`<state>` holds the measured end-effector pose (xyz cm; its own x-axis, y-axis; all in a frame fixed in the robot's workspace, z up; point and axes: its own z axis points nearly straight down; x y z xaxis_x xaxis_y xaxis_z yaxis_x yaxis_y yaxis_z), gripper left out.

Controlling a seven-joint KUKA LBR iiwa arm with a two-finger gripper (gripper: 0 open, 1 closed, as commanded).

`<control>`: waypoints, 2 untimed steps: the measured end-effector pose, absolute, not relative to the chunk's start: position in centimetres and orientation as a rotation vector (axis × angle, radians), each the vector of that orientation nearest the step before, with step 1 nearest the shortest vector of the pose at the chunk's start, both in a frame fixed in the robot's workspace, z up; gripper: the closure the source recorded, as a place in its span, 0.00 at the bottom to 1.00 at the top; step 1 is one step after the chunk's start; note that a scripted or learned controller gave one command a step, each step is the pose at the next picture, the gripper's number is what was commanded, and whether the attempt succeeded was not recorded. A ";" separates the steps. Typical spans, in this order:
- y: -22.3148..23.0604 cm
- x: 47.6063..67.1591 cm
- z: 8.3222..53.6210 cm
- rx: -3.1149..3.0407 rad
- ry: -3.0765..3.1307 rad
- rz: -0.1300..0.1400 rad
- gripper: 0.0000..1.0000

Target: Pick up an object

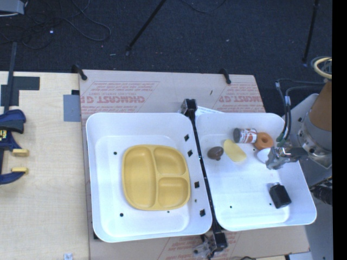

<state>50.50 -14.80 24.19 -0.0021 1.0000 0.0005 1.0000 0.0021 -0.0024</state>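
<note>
My gripper (274, 160) hangs over the right side of the right bin (255, 221), beside a small pale object at the bin's right wall. An orange ring (264, 140) and a small can with a red and white label (245, 135) lie just up and left of it. A pale yellow lump (235, 151) and a brown rounded piece (216, 153) sit further left. A black block (279, 195) lies near the bin's lower right corner, below the gripper. Nothing shows between the fingers.
The left bin (103, 140) holds a yellow divided tray (156, 176). Black clips line the divider between the two bins. A blue clamp (11, 145) sits at the bench's far left. Cardboard lies under both bins.
</note>
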 end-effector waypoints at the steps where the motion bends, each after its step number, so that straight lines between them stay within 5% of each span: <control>1: -9.2 51.8 23.8 -2.210 -2.223 0.004 1.00; 2: -3.1 51.6 22.8 -2.210 -2.222 0.007 1.00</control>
<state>51.59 -3.07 22.82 -0.0056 1.0000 0.0024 0.9999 0.0057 -0.0087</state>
